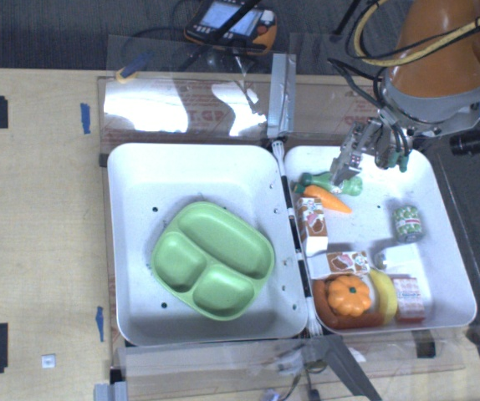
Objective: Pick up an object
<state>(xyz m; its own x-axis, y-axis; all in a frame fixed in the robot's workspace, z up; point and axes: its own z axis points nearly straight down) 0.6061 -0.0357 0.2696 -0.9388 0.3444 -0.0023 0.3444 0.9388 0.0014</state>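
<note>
Gripper poised low over the right bin's far-left corner, just above the carrot, finger spread not discernible, nothing visibly grasped; pickup not yet made, carrot resting in the bin beside a green item, grasp and lift outstanding.

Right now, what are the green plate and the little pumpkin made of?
The green plate looks like molded plastic: one even pale green, smooth, with soft-edged compartments and a dull sheen. The pumpkin seems to be toy plastic too, since its orange skin is uniform and slightly glossy, though rubber or foam can't be ruled out from here.
</note>
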